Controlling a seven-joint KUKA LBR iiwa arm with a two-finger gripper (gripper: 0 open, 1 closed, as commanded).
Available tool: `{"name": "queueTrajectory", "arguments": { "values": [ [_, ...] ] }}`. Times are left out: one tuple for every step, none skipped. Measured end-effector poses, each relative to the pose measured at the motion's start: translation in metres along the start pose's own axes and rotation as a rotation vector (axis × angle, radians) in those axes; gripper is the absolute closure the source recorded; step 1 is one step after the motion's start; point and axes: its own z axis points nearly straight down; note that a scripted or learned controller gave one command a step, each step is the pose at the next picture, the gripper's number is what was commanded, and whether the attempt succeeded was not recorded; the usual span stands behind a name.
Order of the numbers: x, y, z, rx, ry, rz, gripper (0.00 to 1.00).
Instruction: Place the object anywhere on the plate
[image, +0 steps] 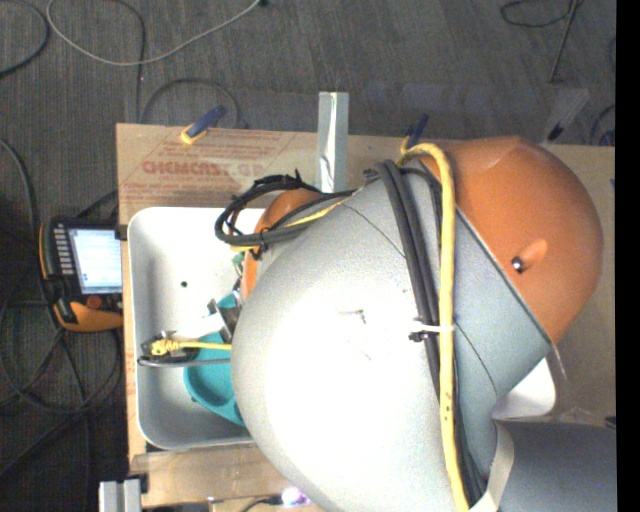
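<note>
Teal plate (212, 385), one, in one white bin (165, 250), grey arm (370, 350) overhead, jaws' state unclear.

A white bin (160, 300) sits on the counter (160, 160), a brown board printed with red lettering. Blue clamps (203, 123) grip the board's far edge. An orange-cased handheld pendant with a lit screen (88, 268) lies just left of the bin. Cables (90, 45) trail across the dark carpeted floor (450, 50).

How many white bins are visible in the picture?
1: a white bin at the left of the bench, partly covered by the arm. A second bin may be hidden beneath the arm.
</note>
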Motion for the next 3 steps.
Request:
{"name": "queueTrajectory", "arguments": {
  "values": [
    [-0.001, 0.005, -0.001, 0.011, 0.006, 0.042, 1.00],
    [-0.033, 0.066, -0.067, -0.017, -0.062, -0.023, 1.00],
    [0.007, 0.021, -0.015, -0.021, -0.059, -0.128, 1.00]
  ]
}}
